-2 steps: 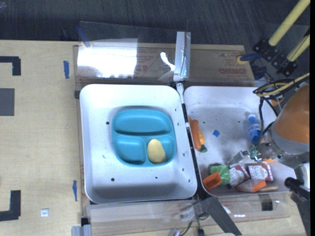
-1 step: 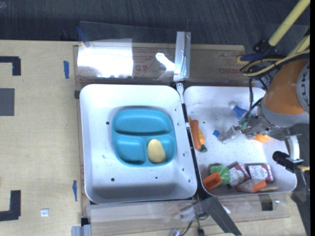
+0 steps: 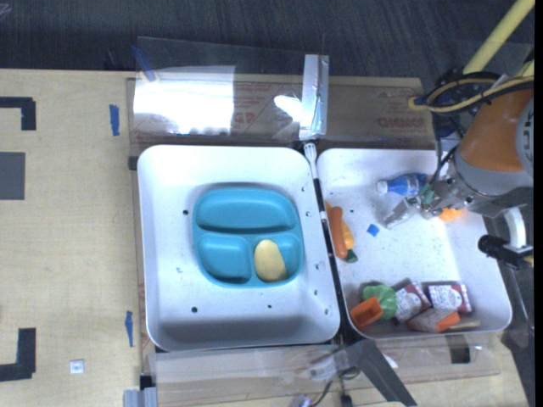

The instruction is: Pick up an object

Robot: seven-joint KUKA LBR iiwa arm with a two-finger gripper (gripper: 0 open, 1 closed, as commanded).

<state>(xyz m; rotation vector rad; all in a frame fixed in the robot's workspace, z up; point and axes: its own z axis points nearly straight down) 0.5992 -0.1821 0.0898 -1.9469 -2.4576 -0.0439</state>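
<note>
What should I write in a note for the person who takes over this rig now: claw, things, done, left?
Claw: low in the right bin, at its far side beside the small bottle; its grip cannot be judged.
Things: carrot along that bin's left wall; packets and green toy at its near edge; yellow piece in the blue tray, left bin.
Done: nothing seen lifted.
Left: the pick itself.

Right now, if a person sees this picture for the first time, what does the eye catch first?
Probably the blue tray in the middle of the left bin, with a yellow potato in its lower right compartment. Next, the arm with its orange band, low over the right bin beside a bottle.
</note>
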